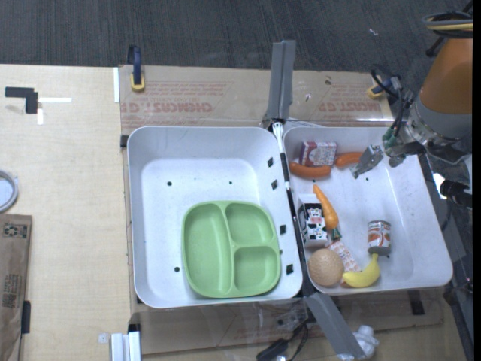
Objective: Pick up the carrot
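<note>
The carrot (325,207) is a small orange cone lying at a slant in the middle of the right bin (421,224), its thin tip pointing up-left. My gripper (368,160) hangs over the upper part of the same bin, up and to the right of the carrot and well apart from it. The gripper sits just right of a short orange piece (347,158). Nothing shows in the gripper.
The right bin also holds a pink box (318,153), a reddish sausage (310,170), a small carton (314,225) touching the carrot's left side, a can (379,236), a banana (362,274) and a brown egg-shaped item (325,266). In the left bin (150,201) lies a green divided plate (231,248).
</note>
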Action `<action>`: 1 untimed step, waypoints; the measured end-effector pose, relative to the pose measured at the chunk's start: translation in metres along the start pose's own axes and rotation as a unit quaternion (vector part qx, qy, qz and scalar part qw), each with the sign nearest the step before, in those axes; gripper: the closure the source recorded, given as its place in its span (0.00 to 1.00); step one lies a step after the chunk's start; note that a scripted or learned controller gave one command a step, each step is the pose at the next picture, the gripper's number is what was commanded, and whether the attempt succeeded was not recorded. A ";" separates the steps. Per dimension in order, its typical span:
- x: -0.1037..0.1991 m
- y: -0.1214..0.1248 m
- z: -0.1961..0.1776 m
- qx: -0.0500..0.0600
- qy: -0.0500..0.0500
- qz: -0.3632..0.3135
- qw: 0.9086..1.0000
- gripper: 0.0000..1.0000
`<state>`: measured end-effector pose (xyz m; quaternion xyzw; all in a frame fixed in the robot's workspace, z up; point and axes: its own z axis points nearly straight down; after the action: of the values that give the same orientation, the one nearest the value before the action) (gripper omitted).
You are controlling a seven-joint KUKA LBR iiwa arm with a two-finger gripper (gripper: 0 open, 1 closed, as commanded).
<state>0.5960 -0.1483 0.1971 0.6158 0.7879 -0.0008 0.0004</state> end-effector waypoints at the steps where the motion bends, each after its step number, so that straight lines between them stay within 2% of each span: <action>1: 0.042 -0.017 0.087 -0.005 -0.004 -0.217 0.976 0.00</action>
<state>0.5694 -0.1123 0.1106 0.4302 0.9027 0.0006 0.0069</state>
